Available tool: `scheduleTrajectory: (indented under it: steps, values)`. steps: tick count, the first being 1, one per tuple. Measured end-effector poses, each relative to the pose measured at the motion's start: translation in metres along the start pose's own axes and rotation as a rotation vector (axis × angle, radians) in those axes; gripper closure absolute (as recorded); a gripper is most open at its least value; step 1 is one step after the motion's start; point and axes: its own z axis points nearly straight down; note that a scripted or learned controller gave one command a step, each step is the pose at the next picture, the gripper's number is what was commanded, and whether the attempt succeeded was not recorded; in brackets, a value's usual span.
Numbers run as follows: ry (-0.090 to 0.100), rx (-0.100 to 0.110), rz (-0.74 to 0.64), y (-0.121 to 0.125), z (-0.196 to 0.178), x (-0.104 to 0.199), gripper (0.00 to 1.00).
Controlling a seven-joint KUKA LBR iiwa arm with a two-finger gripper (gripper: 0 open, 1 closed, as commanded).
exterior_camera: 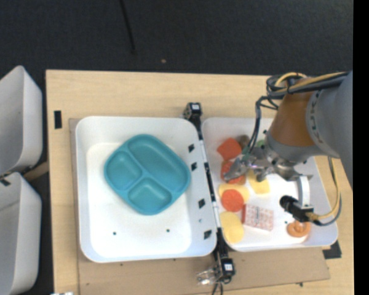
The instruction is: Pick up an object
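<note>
Right, nearest me in the right bin [323, 241] sit the yellow piece [232, 225], the pink speckled packet [259, 217] and an orange ring [298, 228]; small, light-looking toys, I judge, probably hard plastic and a bit slippery; further in, the red-orange disc [232, 198], then the gripper [237, 168] low over a reddish piece [235, 177] just below the red block [229, 147]; I cannot tell how its claw stands; I'd pinch that piece across its narrow sides; the left bin [86, 226] holds the teal tray [147, 173].
</note>
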Motion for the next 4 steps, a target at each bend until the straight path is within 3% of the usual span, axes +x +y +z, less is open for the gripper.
scheduleTrajectory:
  steps: [1, 3, 4]
  values:
    - [0.001, -0.004, 0.005, 0.001, -0.012, -0.001, 1.0]
    - [0.0, -0.007, -0.007, 0.013, -0.129, 0.012, 1.0]
    - [0.001, -0.001, -0.008, 0.013, -0.14, 0.011, 1.0]
